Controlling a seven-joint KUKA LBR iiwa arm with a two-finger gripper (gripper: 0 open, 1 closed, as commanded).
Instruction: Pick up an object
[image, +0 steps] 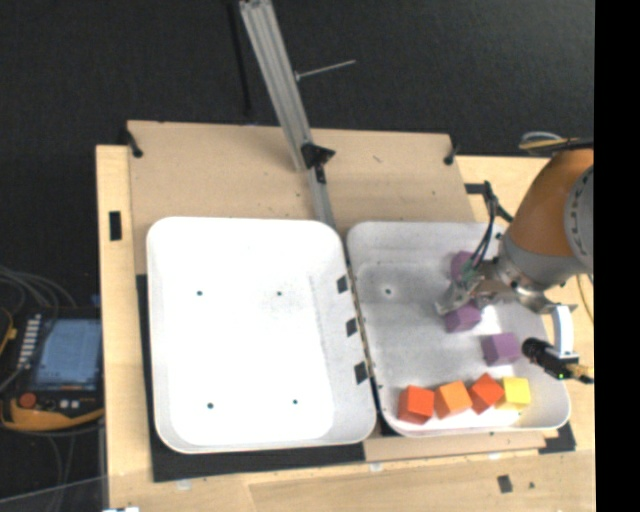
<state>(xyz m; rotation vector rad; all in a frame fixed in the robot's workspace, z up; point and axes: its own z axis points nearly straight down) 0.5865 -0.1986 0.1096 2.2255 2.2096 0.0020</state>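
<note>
Nearest the camera, along the 6 o'clock wall of the right bin (372, 262), sat a row of small blocks: a red-orange block (416, 403), an orange block (452, 398), a red block (486, 391) and a yellow block (516, 390), each touching its neighbour. Just beyond them, toward 12 o'clock, lay a purple block (500, 347) by itself. Further on, a second purple block (462, 318) rested right under the gripper (464, 296), the likely target. It looked light, stiff and flat-sided, probably foam or plastic; pinching two opposite faces would suit it. Whether the gripper was spread or closed, and whether it touched that block, could not be told. A third purple piece (460, 264) beyond was half hidden by the wrist. The left bin (160, 300) lay at 9 o'clock
</note>
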